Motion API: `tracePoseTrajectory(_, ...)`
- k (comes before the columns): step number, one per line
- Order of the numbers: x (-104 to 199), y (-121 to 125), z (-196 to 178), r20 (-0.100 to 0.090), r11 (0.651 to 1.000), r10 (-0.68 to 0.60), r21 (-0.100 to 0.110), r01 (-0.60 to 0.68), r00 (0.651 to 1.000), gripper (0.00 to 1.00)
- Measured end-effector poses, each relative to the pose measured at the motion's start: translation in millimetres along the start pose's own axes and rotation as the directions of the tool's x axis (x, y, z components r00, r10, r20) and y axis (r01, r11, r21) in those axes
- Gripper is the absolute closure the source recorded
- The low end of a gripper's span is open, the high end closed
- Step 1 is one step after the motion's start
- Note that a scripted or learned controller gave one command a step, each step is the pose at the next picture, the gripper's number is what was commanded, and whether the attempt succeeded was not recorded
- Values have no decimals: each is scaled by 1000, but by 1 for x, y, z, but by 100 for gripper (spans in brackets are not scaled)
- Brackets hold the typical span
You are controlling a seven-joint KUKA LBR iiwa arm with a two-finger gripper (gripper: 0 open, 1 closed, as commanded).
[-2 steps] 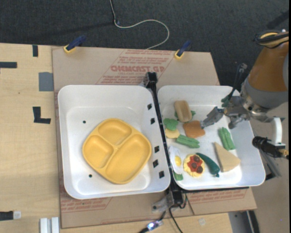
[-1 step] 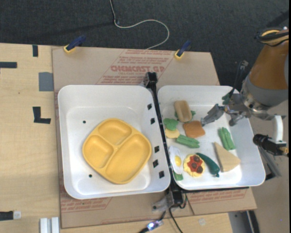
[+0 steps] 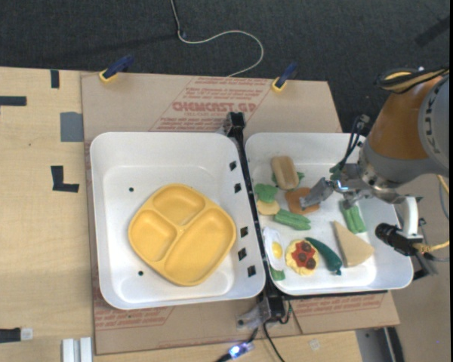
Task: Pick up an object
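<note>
Over the right bin [image 3: 392, 281], the tool [image 3: 326, 192] hangs low above the toy food, its fingers spread apart with nothing between them. One finger [image 3: 315, 197] lies over the orange-brown piece [image 3: 297, 199], though contact cannot be judged from this angle. All candidate objects sit in that bin: a tan bread-like piece [image 3: 284, 171] toward its far left, a light green piece [image 3: 266, 193] by its left wall, a green pod [image 3: 292, 219] just nearer than the orange-brown piece, a small green block [image 3: 354, 219] under the wrist, a pale wedge [image 3: 352, 246] toward its near right, a dark green pepper [image 3: 324, 253] beside the wedge, a round pizza-like disc [image 3: 302, 256] touching the pepper, and a fried egg [image 3: 275, 250] by the near-left wall. Left of that bin, touching it, the second bin [image 3: 106, 202] holds a yellow divided plate [image 3: 182, 234]. Both rest on cardboard [image 3: 211, 104] on the table [image 3: 30, 225].
</note>
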State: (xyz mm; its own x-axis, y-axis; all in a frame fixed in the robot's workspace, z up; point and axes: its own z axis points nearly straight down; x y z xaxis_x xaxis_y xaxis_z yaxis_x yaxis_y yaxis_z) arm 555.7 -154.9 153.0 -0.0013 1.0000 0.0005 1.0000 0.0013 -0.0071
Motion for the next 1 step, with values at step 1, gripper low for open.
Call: tracePoseTrajectory(1,-8,3,55,0,1000,1,0,-1,1000,0)
